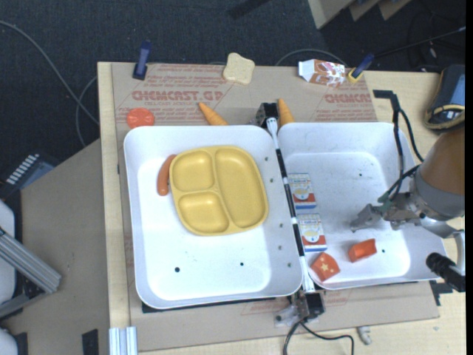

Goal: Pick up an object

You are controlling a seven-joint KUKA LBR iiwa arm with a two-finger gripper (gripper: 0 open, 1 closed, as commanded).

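The KUKA arm [443, 172] entered from the right edge of the camera view, its orange band uppermost and the grey wrist section just beneath it. It leaned leftward and down over the right-hand side of the bench. From the wrist, the two-finger gripper [373, 214] stretched out to the left, held low. Its grey fingers [363, 217] pointed left and slightly downward, tapering to a narrow tip; at this slant it could not be told how they stood. A dark cable [400, 143] ran down toward the wrist from above.
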